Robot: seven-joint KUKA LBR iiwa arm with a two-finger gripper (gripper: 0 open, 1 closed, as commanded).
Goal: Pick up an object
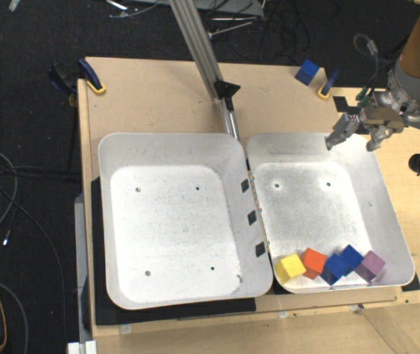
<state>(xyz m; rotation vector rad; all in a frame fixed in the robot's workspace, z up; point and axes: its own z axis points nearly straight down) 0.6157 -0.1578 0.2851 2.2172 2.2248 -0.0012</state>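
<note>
The fingers (356, 140) stand spread apart with nothing between them, above the far rim of the right bin (387, 198). Well below them, along that bin's near edge, lie a yellow block (291, 267), orange block (314, 261), blue block (342, 262) and purple block (371, 265) in a row, neighbours touching. Another blue cube (308, 71) sits on the bench (158, 94) beyond the fingers.

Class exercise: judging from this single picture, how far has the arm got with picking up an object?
Nothing is picked yet. The end effector, fingers spread with nothing between them, hovers over the right bin's far rim. The yellow, orange, blue and purple blocks lie at its near edge.
</note>
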